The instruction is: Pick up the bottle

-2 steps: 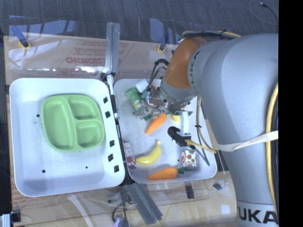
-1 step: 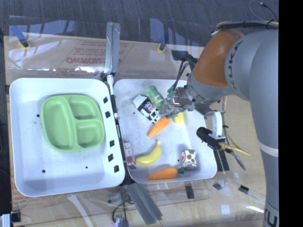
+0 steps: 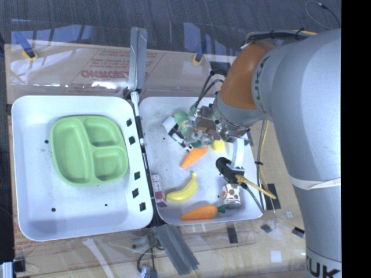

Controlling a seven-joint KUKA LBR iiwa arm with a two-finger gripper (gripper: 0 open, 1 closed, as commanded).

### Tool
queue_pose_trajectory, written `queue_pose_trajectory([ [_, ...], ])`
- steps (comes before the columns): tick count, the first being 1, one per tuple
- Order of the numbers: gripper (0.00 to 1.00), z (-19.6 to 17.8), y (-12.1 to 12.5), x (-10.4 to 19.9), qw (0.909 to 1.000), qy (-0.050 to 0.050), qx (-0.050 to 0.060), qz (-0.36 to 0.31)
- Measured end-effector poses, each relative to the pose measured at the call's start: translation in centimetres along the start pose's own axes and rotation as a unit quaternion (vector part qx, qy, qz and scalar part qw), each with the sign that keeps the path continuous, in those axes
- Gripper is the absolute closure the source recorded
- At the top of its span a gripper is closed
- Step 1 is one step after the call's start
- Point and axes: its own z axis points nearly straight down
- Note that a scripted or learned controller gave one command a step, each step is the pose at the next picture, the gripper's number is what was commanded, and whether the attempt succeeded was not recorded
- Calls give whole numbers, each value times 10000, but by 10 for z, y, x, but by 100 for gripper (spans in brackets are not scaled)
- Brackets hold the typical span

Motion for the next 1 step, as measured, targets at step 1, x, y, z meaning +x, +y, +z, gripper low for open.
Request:
queue_pose_trajectory([
  [1,100,-84,13,48,9945,-3,-37,-1049],
])
